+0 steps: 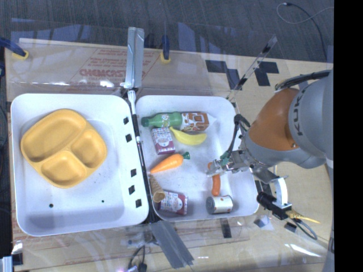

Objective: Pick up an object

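Note:
My gripper [219,165] hangs low over the right bin [229,107], near its right wall. Just below it in the view lies a small orange-red sausage [215,185], apart from the gripper. A silver can [219,204] lies on its side beside the sausage. Also in this bin are an orange carrot [168,163], a yellow banana [190,137], a green bottle with a brown label [174,120], a small red box [163,140], a red-labelled can [173,203] and an ice-cream cone [156,190].
The left bin [34,214] holds a yellow divided plate [63,147]. A metal divider post [134,58] rises between the bins at the back. The arm's orange band [272,129] overhangs the right bin's right wall. Cables and clamps lie off the bench's right side.

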